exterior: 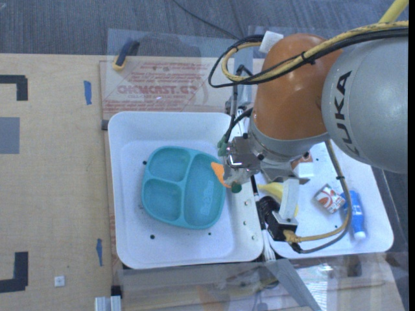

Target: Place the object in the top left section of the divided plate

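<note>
Gripper [228, 172] is seen at the plate's [183, 187] right rim, over the left bin [130, 238]; an orange object [219, 173] is seen right at its tip, but finger state can't be told. The plate's top left section lies left of the gripper. Carton [330, 198] and blue tube [356, 214] are seen well right, in the right bin [382, 232].

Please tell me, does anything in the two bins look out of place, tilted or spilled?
Nothing looks spilled or damaged. The blue divided plate lies flat in the left bin, turned somewhat askew to the bin's walls. A small orange object sits at the plate's right edge, under the arm's wrist, not in a section. The right bin holds a blue tube and a red-and-white packet.
</note>
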